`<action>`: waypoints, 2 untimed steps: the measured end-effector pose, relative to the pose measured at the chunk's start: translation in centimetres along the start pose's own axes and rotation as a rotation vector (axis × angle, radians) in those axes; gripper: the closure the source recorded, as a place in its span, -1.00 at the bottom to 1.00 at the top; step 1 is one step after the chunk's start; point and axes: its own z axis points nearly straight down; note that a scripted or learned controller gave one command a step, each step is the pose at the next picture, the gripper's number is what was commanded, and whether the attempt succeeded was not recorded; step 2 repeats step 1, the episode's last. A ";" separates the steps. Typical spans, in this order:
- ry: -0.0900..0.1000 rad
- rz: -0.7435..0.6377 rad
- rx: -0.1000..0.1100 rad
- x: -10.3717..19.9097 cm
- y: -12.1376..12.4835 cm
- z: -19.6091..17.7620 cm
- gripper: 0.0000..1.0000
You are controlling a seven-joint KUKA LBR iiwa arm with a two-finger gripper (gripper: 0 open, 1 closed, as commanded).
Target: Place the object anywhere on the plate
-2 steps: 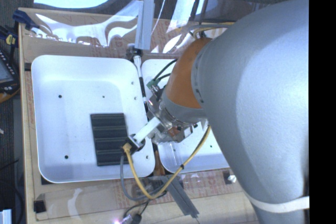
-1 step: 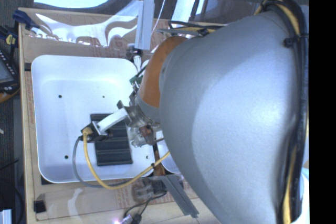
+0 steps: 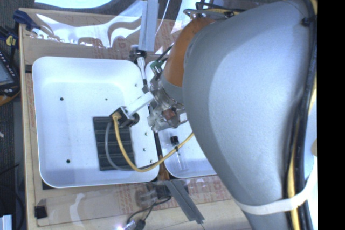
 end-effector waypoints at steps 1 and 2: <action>0.001 -0.246 -0.001 9.9 -3.3 0.0 1.00; 0.001 -0.246 -0.001 9.9 -3.3 0.0 1.00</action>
